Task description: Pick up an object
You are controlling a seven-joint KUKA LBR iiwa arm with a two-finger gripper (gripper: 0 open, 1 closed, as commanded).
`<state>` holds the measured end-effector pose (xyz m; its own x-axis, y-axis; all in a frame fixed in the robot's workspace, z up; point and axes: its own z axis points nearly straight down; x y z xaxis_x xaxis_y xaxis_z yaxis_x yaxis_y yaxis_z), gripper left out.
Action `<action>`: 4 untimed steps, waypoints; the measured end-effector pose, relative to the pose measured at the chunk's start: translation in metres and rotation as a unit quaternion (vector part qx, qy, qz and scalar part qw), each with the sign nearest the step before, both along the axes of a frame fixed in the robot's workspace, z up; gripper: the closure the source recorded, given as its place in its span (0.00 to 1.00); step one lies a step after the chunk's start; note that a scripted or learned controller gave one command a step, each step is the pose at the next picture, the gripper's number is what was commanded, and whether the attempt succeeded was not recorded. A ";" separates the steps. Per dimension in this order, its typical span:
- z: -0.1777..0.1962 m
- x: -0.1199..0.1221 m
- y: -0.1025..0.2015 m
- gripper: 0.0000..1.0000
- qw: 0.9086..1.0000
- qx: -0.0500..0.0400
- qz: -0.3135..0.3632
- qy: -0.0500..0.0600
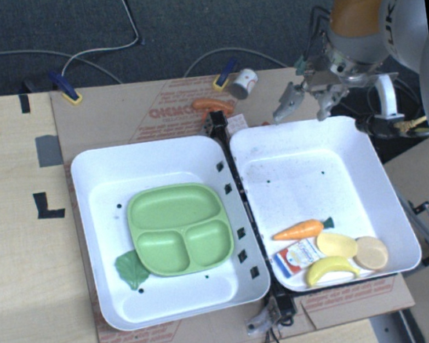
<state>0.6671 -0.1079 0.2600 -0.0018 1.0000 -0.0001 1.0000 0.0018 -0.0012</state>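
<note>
Up above the right bin's [370,154] far rim, the metal gripper [306,106] hangs with slim fingers spread, pinching nothing. Smooth plastic toys cluster in that bin's near corner: a tapered orange carrot [297,231], a curved yellow banana [330,270], a flat red-and-white packet [296,257].

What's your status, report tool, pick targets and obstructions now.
Tool open, empty, above right bin's far rim. Carrot, banana and other items clustered in its near corner, untouched. Nothing between.
</note>
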 end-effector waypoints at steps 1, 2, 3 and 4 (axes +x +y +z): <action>-0.085 0.000 -0.067 0.00 1.000 -0.001 -0.001 0.001; -0.041 -0.101 -0.039 0.00 1.000 0.000 -0.001 0.000; -0.159 -0.127 0.005 0.00 1.000 0.001 0.000 0.002; -0.174 -0.048 0.013 0.00 1.000 0.000 0.000 -0.003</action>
